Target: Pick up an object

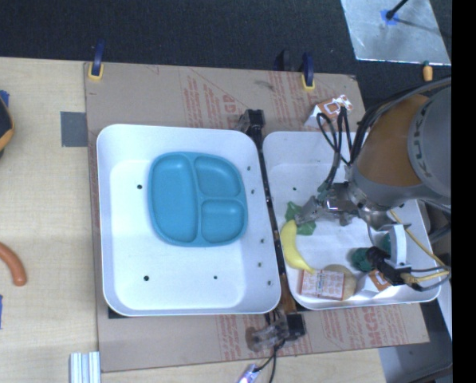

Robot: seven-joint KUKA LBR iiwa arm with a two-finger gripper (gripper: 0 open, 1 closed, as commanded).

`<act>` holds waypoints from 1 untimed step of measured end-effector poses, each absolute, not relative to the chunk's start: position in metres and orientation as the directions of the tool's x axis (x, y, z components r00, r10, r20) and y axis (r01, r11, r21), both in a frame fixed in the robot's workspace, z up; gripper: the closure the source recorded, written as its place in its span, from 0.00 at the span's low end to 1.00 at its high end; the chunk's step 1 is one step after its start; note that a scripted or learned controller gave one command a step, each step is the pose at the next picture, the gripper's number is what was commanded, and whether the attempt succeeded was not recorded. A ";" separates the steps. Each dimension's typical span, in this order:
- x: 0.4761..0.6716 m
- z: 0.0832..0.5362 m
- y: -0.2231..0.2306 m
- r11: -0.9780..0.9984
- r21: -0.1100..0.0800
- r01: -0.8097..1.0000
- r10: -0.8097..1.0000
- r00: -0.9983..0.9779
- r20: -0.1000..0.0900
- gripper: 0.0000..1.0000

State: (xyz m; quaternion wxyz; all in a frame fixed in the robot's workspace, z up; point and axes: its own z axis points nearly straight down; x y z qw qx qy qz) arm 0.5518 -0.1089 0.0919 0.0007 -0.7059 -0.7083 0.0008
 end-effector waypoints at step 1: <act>0.609 0.186 -0.213 0.002 0.001 1.000 1.000 -0.002 -0.003 0.00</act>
